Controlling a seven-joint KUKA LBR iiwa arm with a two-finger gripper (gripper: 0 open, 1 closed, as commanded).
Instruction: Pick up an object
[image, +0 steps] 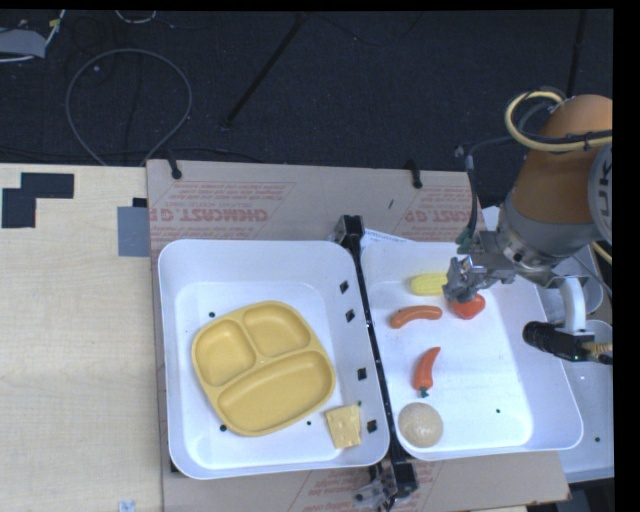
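Observation:
The right bin (500, 400) holds a yellow piece (425, 284), a red-orange tomato-like piece (469, 305), an orange sausage (414, 316), a red chilli pepper (426, 368) and a cream ball (420, 424). My gripper (461, 286) hangs low over the bin's back part, right at the upper left edge of the tomato-like piece and just right of the yellow piece. The gripper body hides its tips.
The left bin (180, 280) carries a yellow divided plate (262, 366) and a yellow cheese wedge (345, 427) at its front right corner. A black divider (365, 330) runs between the bins. Bare floor lies in the right bin's front right part.

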